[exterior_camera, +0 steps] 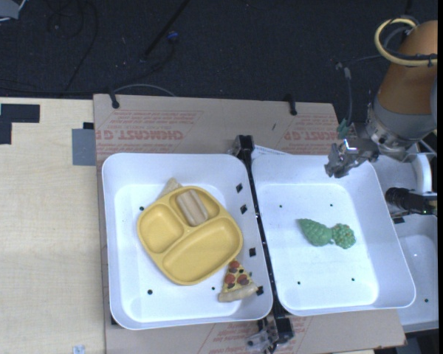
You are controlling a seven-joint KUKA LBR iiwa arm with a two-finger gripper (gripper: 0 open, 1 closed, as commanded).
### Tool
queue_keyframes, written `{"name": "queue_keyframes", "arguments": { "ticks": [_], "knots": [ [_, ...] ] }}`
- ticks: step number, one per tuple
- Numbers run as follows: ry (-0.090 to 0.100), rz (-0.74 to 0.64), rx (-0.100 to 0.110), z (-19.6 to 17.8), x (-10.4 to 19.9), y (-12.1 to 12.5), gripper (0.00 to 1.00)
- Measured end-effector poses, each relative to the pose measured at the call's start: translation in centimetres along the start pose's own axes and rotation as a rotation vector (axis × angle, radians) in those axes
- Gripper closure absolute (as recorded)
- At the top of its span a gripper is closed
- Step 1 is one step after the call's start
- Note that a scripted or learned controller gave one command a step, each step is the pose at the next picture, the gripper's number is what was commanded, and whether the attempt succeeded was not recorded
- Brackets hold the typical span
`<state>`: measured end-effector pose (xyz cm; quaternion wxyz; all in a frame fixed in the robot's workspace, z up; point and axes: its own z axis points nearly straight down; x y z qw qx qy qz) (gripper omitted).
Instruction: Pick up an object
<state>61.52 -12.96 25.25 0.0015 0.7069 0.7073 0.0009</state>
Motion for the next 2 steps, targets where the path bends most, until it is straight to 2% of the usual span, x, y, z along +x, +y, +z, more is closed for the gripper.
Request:
{"name": "queue_keyframes", "arguments": {
  "ticks": [1, 2],
  "knots": [
    [0.004, -0.004, 0.008, 1.2, 6.1, -0.6, 1.00],
    [0.003, -0.004, 0.008, 0.9, 10.7, -2.0, 1.00]
  ]
}}
